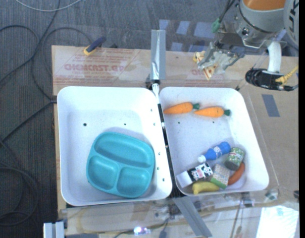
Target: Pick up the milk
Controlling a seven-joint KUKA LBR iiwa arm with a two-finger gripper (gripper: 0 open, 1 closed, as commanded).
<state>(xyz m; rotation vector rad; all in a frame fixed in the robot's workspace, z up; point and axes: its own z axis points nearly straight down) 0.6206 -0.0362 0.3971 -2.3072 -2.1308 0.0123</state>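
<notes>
The milk (196,174) is a small white carton with black cow patches. It lies on its side near the front edge of the right bin (251,128), among other toy food. My gripper (215,62) hangs high over the bench behind the right bin's back rim, far from the milk. It looks open, with nothing between its fingers.
Around the milk lie a blue bottle (215,152), a green can (235,156), a yellow banana (205,187), a red piece (236,175) and a tan-and-green block (221,175). Two carrots (178,108) (210,112) lie at the bin's back. The left bin (73,113) holds a teal divided plate (121,164).
</notes>
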